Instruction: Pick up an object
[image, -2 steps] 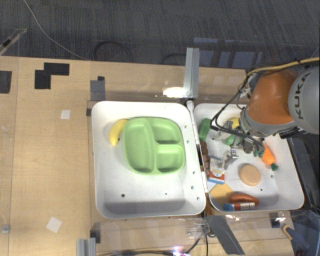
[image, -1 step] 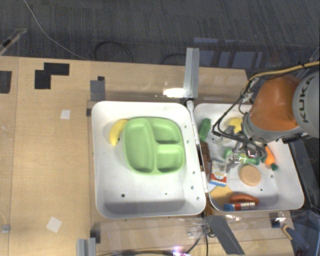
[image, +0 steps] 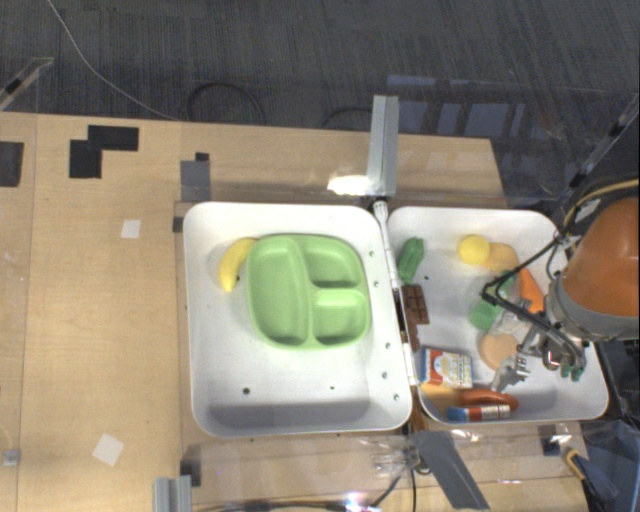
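The two-finger gripper hangs low over the right white bin — whether its claw is open or closed, I cannot tell. Just left lies a small printed carton, a red-and-blue tube nearer. A green divided plastic tray and yellow banana occupy the left white bin.

The arm shows as a rounded housing with a broad orange band above a grey ring at the wrist. Black cables run from the housing, looping across its left side, and a thinner dark line passes over the top of the orange dome. Below the grey ring sits the gripper, a cluster of silvery metal parts with small dark fittings, ending in pale metallic fingers. A small green piece sits on the gripper's right side.
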